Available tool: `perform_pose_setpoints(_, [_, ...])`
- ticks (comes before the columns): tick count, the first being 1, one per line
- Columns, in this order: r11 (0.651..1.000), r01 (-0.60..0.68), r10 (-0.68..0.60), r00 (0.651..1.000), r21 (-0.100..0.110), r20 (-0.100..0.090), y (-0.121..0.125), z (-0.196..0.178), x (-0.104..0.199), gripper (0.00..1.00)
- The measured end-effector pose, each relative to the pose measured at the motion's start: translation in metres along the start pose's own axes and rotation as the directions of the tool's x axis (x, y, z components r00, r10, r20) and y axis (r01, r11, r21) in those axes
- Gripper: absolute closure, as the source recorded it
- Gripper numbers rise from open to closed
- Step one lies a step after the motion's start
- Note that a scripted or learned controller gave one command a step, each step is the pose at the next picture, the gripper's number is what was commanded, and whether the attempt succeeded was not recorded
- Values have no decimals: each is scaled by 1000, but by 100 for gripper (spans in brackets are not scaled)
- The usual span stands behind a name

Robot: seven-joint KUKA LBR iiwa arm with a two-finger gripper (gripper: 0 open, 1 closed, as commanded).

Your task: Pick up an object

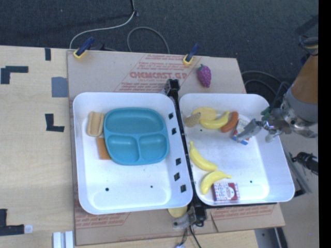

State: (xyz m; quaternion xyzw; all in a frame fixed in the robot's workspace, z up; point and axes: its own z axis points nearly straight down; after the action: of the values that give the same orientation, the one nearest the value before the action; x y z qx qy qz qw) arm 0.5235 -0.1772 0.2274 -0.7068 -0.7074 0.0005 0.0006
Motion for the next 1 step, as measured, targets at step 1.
perform_pose_setpoints(1, [1000,3,-3,1000,-14,11,63,145,4,0])
